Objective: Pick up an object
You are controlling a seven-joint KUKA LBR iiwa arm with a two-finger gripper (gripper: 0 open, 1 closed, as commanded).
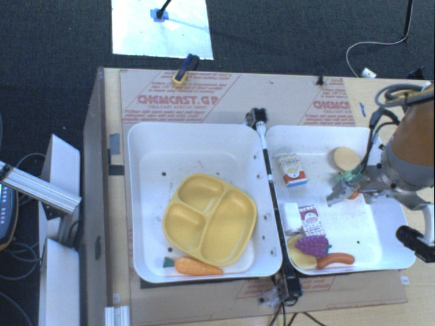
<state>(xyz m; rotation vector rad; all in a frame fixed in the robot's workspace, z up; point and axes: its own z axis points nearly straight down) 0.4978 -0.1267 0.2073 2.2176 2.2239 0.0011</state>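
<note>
Presently the two-finger gripper (342, 189) is poised low in the right white bin (387, 250); whether it is clenched cannot be told. Nearby, the small orange-and-white carton (291, 169) should be approached squarely.

The desk (204, 90) is topped with a pale sheet printed with red lettering along its far side. Two shallow white bins rest on it side by side, touching along their inner edges: the left bin (146, 202) and the right bin (380, 246). A black rod with a clamp (262, 145) runs along the seam between them. Near the far left edge of the desk lies a small yellow-and-dark object (184, 70), tilted, well apart from both bins. A small dark fitting (320, 81) sits at the far edge toward the right.
</note>
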